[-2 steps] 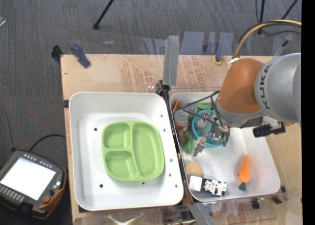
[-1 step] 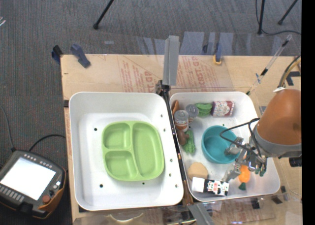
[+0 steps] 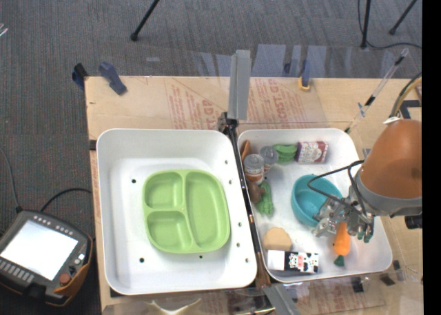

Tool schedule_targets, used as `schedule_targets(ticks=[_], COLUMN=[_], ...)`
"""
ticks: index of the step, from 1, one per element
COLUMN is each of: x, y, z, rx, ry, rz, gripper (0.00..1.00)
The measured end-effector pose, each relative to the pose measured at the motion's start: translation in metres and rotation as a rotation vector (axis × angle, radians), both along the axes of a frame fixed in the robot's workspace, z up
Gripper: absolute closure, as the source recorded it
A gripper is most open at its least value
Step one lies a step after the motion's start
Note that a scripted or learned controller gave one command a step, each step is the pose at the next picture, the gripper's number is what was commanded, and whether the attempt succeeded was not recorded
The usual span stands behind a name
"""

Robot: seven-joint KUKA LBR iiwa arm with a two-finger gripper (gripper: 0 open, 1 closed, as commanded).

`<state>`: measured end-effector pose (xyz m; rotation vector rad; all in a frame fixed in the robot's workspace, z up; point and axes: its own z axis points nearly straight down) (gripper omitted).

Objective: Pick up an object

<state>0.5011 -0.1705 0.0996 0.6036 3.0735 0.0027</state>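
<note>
Claw lowered over a toy carrot in the right bin

The claw [image 3: 342, 224] is seen just above the carrot [image 3: 341, 240], near the teal bowl [image 3: 311, 200]; whether anything is gripped cannot be told. The descent is best centred on the carrot, kept off the bowl rim. The carrot's top is hidden by the wrist

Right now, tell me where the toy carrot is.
In the camera view the toy carrot lies in the right bin, near its front right corner, beside the teal bowl.
</note>
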Motion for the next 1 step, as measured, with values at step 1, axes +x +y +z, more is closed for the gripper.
schedule_targets(ticks=[1], x=[0.0565], y=[0.0563], z=[-0.0078], rx=[0.001], ry=[-0.004], rz=[-0.18], gripper=[1.0])
